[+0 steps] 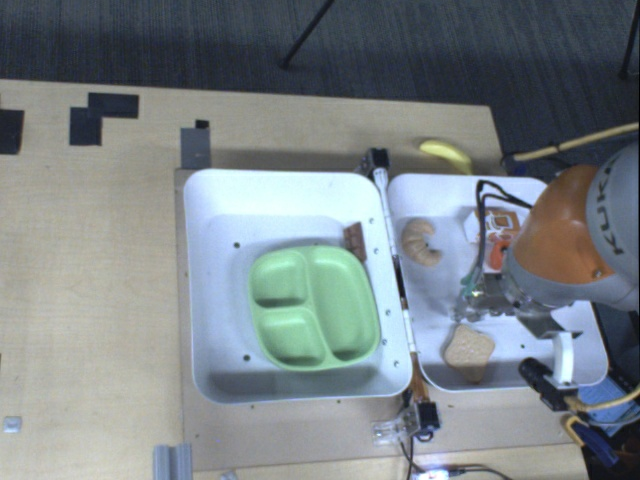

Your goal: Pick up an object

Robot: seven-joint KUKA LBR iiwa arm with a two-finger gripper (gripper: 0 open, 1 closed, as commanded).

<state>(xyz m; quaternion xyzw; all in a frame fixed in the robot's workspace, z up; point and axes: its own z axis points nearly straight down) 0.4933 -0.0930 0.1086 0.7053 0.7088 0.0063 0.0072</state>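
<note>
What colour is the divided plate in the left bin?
Light green; the divided plate shows plainly in the camera view.

The arm (575, 238) is cut off by the right edge, so most of it is not seen. The gripper (476, 300) is small and blurred under the orange band, and it cannot be told how its fingers stand. Part of the right bin (440, 193) is hidden by the arm. A card with orange print (497, 230) is half covered by the arm, and its print cannot be read. A brown thing (353, 237) is partly hidden behind the green plate (313, 305), and it cannot be named. A yellow thing (445, 153) behind the right bin is partly hidden by the rim. Cables at the bottom edge (440, 468) are cut off.
</note>
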